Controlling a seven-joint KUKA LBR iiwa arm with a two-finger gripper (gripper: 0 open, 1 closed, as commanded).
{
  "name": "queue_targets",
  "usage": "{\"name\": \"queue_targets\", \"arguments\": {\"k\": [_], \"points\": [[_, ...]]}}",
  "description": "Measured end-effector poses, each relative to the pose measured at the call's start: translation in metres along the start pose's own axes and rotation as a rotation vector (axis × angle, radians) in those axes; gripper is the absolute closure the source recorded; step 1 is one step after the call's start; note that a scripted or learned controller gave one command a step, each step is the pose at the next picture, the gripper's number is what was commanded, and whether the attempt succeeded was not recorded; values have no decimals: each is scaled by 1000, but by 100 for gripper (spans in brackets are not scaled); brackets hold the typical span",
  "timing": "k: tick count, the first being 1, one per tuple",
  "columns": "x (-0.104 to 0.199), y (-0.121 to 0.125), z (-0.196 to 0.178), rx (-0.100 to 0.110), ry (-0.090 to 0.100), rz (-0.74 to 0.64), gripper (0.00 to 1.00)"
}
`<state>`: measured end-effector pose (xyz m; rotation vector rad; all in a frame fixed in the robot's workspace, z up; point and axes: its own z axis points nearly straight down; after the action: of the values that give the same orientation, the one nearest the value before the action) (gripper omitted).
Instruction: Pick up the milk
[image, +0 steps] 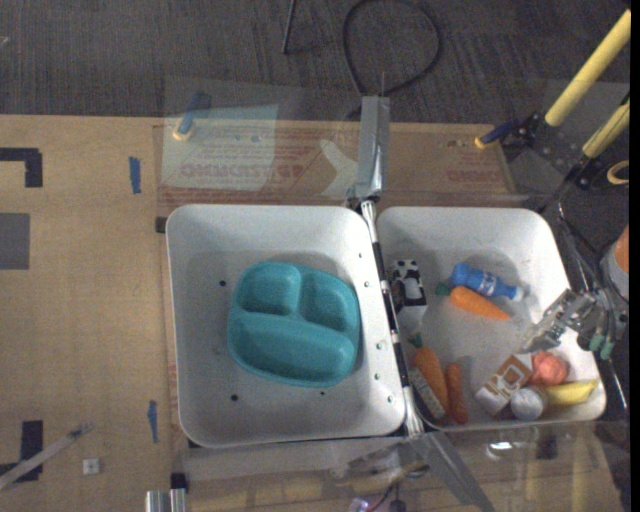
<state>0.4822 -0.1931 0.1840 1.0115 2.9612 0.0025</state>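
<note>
At the near edge of the right bin (575, 412) lie two ribbed orange carrots (440, 382), a brown-and-white carton (505, 378) and a smooth yellow banana (571, 392). Just beyond them, the gripper (562, 322) hangs over the bin's right side; its opening cannot be judged, and nothing is visible in its grasp. The milk (407, 284), a small boxy carton with a black-and-white cow print, sits against the bin's left wall, well apart to the gripper's left and slightly farther. Its long axis appears to run near to far. A blue bottle (484, 282) lies between them.
</note>
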Motion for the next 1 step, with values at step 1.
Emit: {"name": "queue_targets", "arguments": {"k": [1], "points": [[1, 6, 68, -5, -9, 167, 100]]}}
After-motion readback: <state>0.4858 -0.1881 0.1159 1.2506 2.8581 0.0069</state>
